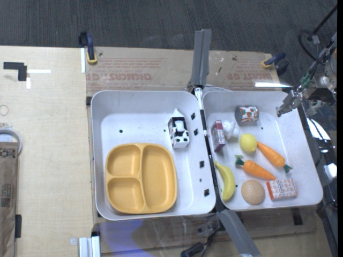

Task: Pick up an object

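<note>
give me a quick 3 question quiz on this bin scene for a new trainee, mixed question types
1. True or false: the yellow divided plate lies in the left bin.
2. Which bin holds the two carrots?
A. left bin
B. right bin
C. one in each
3. Fill in: the banana lies along the right bin's ___ wall, the one next to the other bin.

Key
1. True. The small cow-patterned carton shares that bin.
2. B. They lie beside the lemon and above the round bun.
3. Left. The gripper sits across the bin at its upper right corner, apart from every item.
</note>
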Tool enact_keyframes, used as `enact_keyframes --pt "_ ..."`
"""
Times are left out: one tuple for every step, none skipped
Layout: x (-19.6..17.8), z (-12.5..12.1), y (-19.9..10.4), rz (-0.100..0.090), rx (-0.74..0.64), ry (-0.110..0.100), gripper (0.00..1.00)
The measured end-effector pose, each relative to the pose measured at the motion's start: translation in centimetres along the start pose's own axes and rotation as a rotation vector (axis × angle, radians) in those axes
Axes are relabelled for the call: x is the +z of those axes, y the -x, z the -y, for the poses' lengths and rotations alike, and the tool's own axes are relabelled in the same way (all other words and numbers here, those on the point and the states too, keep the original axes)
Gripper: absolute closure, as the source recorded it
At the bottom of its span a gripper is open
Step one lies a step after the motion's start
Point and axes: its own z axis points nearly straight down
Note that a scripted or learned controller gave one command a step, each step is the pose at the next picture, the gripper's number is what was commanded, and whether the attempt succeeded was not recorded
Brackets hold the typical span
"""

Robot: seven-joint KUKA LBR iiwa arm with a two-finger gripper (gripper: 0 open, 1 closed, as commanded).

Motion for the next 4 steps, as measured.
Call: enact_keyframes --pt "-1.5 -1.2 -0.7 0.000 0.029 0.001 0.00" --pt "9.7 2.7 -1.7 -0.001 0.130 -0.001 0.00" --pt "18.1 4.4 0.5 -0.001 0.053 0.000 0.00" --pt "17.3 4.4 0.6 -0.002 0.056 0.000 1.00"
